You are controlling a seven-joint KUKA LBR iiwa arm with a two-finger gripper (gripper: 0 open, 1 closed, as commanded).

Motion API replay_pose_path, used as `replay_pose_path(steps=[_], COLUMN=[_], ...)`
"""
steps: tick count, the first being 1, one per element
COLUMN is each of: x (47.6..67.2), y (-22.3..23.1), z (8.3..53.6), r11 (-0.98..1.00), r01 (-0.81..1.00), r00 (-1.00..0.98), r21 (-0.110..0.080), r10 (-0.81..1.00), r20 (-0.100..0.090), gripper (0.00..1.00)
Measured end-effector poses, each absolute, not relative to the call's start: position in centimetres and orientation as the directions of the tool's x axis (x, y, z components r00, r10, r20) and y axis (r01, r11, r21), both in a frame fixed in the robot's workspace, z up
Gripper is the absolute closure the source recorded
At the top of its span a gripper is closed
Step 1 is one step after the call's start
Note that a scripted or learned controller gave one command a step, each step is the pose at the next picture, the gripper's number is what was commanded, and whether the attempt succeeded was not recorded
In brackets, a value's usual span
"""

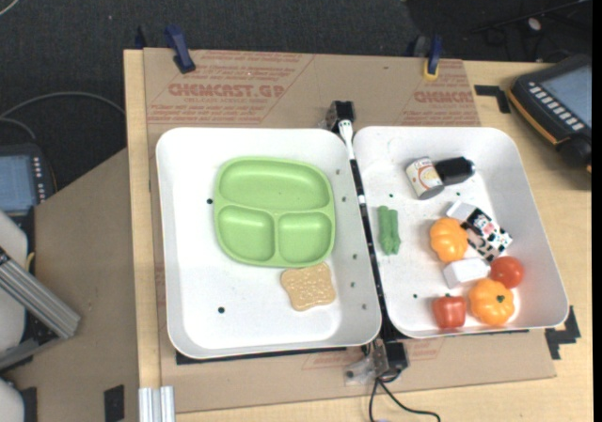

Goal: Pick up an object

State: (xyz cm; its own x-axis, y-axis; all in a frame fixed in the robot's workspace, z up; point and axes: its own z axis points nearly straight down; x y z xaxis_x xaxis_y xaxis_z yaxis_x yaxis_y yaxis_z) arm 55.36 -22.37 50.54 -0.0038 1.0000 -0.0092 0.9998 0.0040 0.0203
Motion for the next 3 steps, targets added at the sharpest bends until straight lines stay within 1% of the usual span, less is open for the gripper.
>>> replay_pose_path(steps=[1,2,3], x=[50.8,55.6,54.8], y=[-13.7,-18.5,-22.6], z=[44.7,32.6,24.4], r11=[0.008,-0.003,-0.004], r01=[1.0,1.0,1.0], r00=[-0.008,0.003,0.004], r21=[-0.005,-0.009,-0.009], r10=[1.0,1.0,1.0], r20=[0.004,0.001,0.002], gripper=[1.0,1.0,1.0])
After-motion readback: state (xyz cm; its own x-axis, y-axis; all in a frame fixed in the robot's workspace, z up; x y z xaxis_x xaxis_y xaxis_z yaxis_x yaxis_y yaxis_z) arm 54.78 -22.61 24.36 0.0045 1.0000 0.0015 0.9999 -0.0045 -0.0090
